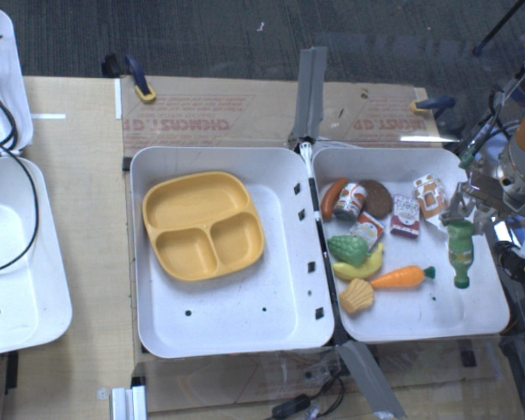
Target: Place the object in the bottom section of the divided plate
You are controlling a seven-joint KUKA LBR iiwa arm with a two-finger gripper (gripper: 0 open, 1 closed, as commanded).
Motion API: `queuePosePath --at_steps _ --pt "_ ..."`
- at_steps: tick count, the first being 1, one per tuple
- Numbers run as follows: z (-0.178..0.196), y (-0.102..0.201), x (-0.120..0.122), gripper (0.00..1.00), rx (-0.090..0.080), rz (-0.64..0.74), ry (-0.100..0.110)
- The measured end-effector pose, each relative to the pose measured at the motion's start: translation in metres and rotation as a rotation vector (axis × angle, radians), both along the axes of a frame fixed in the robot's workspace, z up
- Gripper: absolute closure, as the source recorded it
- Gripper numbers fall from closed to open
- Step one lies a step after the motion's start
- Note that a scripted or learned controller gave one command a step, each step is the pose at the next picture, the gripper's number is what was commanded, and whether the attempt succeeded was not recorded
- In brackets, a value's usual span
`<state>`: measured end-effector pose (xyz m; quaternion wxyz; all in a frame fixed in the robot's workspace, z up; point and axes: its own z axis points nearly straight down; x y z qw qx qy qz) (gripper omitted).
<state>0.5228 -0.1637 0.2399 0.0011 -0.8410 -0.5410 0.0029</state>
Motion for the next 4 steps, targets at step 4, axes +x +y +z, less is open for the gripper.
queuePosePath --at_steps 4 --pt "-0.039 0.25 0.136 1.0 0.0 0.314 -0.004"
